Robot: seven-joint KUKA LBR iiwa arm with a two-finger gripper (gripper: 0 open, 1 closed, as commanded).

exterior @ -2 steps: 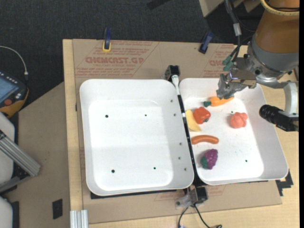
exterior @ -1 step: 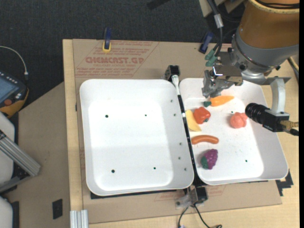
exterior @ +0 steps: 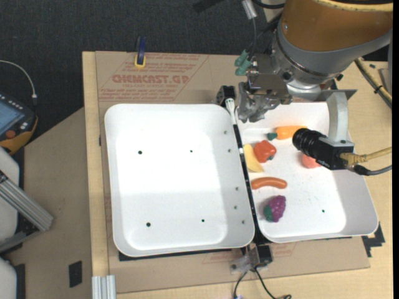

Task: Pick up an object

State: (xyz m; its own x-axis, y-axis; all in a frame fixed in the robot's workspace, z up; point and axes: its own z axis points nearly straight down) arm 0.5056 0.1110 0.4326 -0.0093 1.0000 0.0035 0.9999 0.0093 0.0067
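Grey two-finger gripper (exterior: 252,109), grip state I cannot tell, should descend squarely toward five o'clock over the red plastic pepper (exterior: 265,150).

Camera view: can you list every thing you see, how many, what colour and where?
shallow white plastic bins: two, white, side by side on the bench
toy carrot: one, orange, right bin, far end
toy red pepper: one, red, right bin
yellow toy piece: one, yellow, beside the pepper
toy sausage: one, orange-red, right bin, middle
toy grape bunch: one, purple, right bin, near end
gripper: one, grey metal, above the right bin's far end
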